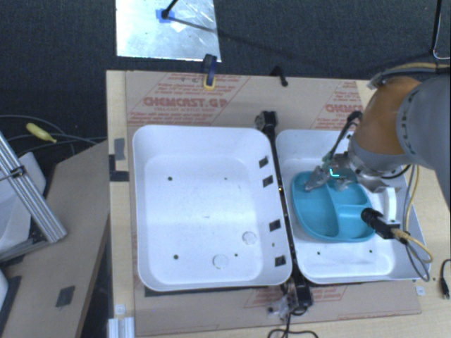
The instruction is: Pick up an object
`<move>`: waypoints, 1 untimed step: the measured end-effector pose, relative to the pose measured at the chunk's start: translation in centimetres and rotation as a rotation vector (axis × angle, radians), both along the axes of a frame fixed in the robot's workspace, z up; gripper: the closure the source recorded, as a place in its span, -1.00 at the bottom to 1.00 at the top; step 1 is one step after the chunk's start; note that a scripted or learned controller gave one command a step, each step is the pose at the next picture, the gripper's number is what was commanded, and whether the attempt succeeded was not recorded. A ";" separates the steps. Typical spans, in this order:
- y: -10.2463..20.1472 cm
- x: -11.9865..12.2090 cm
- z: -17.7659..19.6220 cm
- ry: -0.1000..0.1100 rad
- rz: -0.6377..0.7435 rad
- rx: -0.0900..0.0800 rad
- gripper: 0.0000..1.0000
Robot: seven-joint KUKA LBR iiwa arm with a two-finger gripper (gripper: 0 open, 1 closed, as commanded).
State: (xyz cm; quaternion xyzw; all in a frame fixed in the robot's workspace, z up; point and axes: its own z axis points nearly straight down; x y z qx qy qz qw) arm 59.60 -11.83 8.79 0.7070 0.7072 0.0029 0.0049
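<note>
Looking at the blue divided dish point(331, 213) in the right bin point(352, 263): probably light, stiff, slick plastic, so I'd grab its raised rim or middle divider. The pincer point(325, 176) hovers at its back edge; can't tell if it's clenched or released.

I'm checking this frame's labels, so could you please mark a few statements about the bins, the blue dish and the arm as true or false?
1. The blue dish lies in the right bin. True.
2. The arm reaches in over the left bin. False: it is over the right bin, above the dish.
3. The dish has a divider that splits it into two compartments. True.
4. The dish is red. False: it is blue.
5. The gripper is near the dish's far rim. True.
</note>
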 end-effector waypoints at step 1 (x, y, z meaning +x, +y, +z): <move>2.6 -6.1 0.1 -0.004 -0.001 -0.002 -1.00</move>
